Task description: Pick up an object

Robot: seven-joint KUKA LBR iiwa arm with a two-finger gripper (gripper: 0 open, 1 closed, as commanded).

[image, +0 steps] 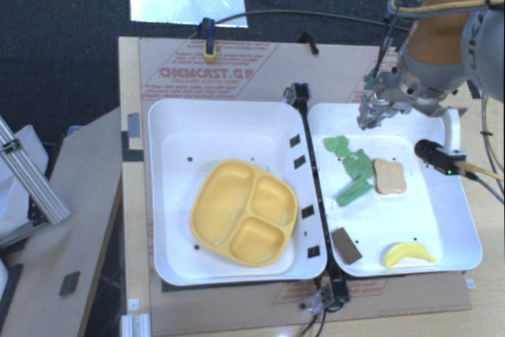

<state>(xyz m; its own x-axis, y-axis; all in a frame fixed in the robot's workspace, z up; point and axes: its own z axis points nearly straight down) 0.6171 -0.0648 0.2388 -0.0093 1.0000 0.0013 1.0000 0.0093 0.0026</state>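
banana (409, 254) at rt bin's near edge, well apart from claw (371, 119); claw state unclear.

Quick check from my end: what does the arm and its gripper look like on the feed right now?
The grey KUKA arm carries a rounded orange band above the wrist, with yellow and dark cables looped across it. Below, the small grey metal two-finger gripper ends the wrist; its detail is too blurred to describe.

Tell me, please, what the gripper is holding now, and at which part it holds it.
Nothing is held. The gripper hangs over the far edge of the right bin, apart from the green toy and the bread slice.
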